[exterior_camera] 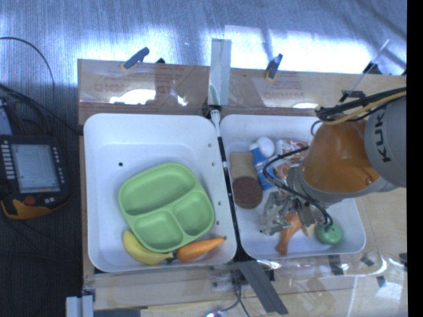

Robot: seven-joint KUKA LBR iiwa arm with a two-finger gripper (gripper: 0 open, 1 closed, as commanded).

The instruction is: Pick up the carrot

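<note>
You get bright light from the top, washing out the floor (198, 18) and glaring on the clear panels (145, 88). The white bins (106, 177) read evenly; everything looks slightly soft.

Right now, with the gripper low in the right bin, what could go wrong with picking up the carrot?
1. Wrong bin: the carrot lies in the left bin, while the gripper works in the right bin over an orange piece.
2. Hard access: the carrot lies against the green plate by the bin's front wall, with a banana close by.
3. Clutter: a brown disc and a green ball crowd the gripper.
</note>
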